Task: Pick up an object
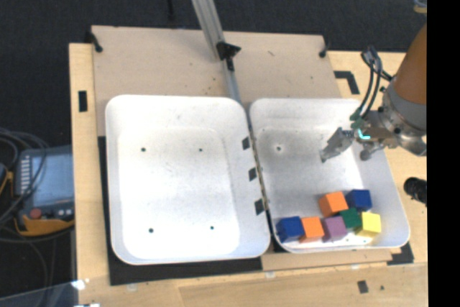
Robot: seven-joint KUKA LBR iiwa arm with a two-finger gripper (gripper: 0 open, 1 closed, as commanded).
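Blocks (332,217) clustered along right bin's (287,118) near edge, claw (345,144) above, seemingly released, empty.

Two bins sit side by side on the bench (83,154); blocks (332,216) cluster at the near edge of the right bin (287,126), the gripper (345,144) above its middle.

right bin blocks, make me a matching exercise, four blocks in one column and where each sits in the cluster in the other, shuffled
Blocks:
1. yellow block
2. purple block
3. green block
4. leftmost blue block

Places:
A. far left end of the cluster
B. far right end
C. between purple and yellow
D. right of the front orange block

Pairs: 1-B, 2-D, 3-C, 4-A
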